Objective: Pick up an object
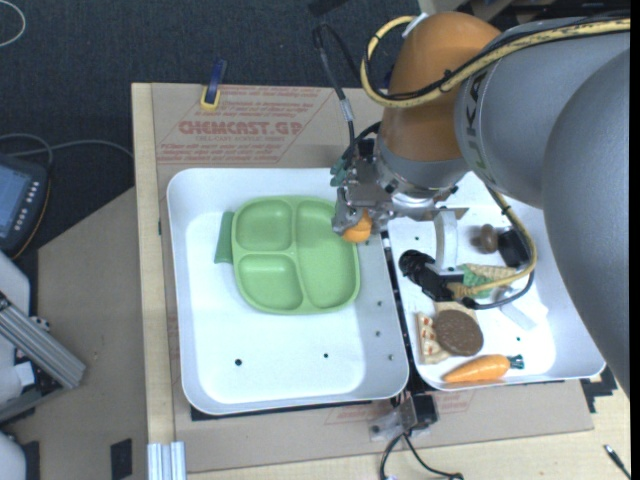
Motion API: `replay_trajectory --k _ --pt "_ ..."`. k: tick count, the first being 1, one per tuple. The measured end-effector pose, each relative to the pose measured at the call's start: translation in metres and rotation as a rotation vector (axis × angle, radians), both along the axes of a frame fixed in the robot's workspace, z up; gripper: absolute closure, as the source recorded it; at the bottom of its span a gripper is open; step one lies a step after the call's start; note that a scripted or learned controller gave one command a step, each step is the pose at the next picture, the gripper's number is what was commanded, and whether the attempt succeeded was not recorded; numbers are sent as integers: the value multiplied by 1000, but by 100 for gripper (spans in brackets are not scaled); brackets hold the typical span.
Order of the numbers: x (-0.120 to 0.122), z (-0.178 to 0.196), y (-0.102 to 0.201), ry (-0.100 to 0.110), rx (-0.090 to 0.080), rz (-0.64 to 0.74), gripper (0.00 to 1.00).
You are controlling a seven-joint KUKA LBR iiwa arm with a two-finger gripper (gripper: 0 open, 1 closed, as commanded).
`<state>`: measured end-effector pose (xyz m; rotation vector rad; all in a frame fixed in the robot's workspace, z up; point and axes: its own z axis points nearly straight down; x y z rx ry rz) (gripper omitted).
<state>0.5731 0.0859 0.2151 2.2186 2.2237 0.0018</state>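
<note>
gripper [352,218] over the divided green plastic plate's [295,253] upper right rim.
we note a small orange object [356,232] at its tip; grip undeterminable.

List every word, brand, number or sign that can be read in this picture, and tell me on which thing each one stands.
"CHEMCAST G.P": large red letters on the brown protective paper of the sheet under the bins.
Smaller red lines printed below and around that name: too small and blurred to read.
Screen of the dark device at the left edge: nothing legible.
</note>
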Motion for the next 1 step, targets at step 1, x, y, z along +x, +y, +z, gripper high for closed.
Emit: replay_trajectory --k 1 --pt "-9 0 -4 4 0 -3 100"
